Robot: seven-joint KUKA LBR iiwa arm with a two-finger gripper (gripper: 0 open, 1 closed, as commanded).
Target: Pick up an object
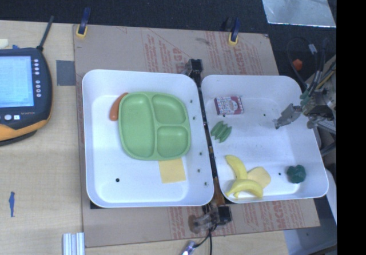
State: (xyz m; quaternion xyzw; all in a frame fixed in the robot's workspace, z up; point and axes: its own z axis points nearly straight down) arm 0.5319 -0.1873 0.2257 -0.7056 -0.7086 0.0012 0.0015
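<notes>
- Right now the gripper (285, 118) is hanging over the right bin (269, 91), near its right wall, and it is too small and blurry to tell how it is set
- Nothing is sitting in the gripper, so the pick is not done yet
- Closest to it are the pink packet (229, 105) up the bin and the dark green lump (296, 174) down in the near right corner
- The banana (241, 178) is lying near the front of the right bin, touching a yellow piece (260, 176) beside it
- The banana's long side is running from up-left down to the right, and it is curving like a hook
- The small green pods (221, 131) are lying at a slant beside the bin's left wall
- It could go wrong if the gripper is coming down on bare white floor between things and grabbing nothing
- The green lump is hugging the corner, so the wall could be getting in the way
- The banana could be slipping out if it is being squeezed along its long side
</notes>
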